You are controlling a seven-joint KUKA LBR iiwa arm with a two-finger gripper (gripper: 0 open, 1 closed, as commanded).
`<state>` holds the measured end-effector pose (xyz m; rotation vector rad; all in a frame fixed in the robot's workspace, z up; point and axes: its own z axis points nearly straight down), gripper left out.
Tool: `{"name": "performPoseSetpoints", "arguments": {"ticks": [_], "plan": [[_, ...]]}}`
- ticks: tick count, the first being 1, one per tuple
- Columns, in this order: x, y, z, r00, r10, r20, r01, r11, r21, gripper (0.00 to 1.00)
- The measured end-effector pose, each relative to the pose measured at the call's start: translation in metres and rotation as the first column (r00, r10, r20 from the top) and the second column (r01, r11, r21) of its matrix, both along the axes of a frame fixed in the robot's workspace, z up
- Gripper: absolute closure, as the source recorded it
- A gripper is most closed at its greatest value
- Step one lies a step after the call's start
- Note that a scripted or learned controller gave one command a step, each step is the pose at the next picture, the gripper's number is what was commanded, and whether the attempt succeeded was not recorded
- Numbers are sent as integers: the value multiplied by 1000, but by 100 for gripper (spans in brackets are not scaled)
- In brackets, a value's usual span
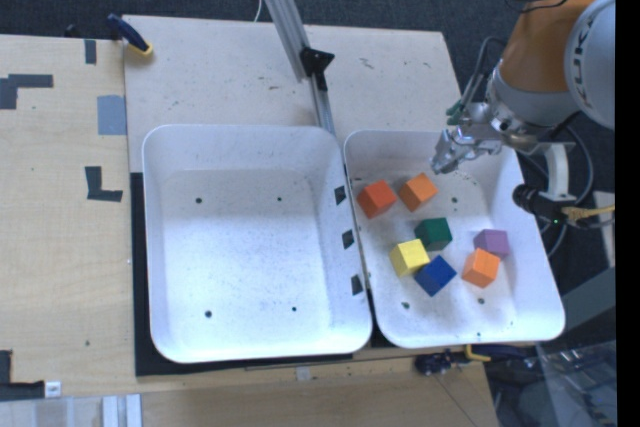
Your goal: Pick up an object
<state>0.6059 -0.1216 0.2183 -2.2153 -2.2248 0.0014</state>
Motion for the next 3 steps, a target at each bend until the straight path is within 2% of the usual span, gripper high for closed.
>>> {"name": "performPoseSetpoints", "arguments": {"ticks": [3], "plan": [[-59, 162, -9, 1000, 3, -2, -3, 1000, 1, 100]]}}
